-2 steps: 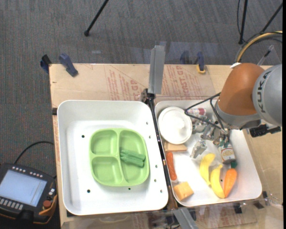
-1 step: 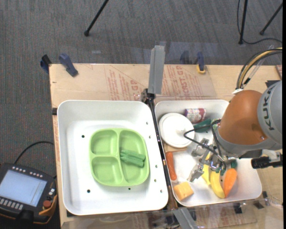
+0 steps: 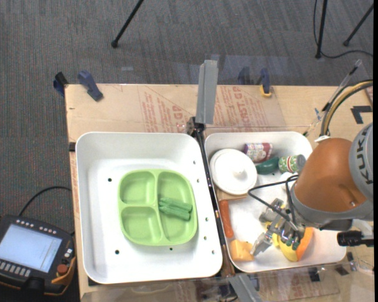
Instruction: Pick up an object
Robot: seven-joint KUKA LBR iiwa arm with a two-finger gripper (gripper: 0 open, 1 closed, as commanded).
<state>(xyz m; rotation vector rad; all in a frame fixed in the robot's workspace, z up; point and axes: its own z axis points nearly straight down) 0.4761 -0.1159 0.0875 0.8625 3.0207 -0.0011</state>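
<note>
The gripper (image 3: 272, 233) hangs low over the near part of the right bin (image 3: 302, 136), fingers slightly parted and pointing toward the near-left corner; nothing shows between them. Just right of the fingertips, touching or nearly so, lies a yellow and orange toy (image 3: 297, 246). An orange wedge (image 3: 241, 251) sits just left, by the near edge. A white round lid (image 3: 234, 170) lies toward the far-left corner. The left bin (image 3: 94, 162) holds a green divided plate (image 3: 156, 207).
</note>
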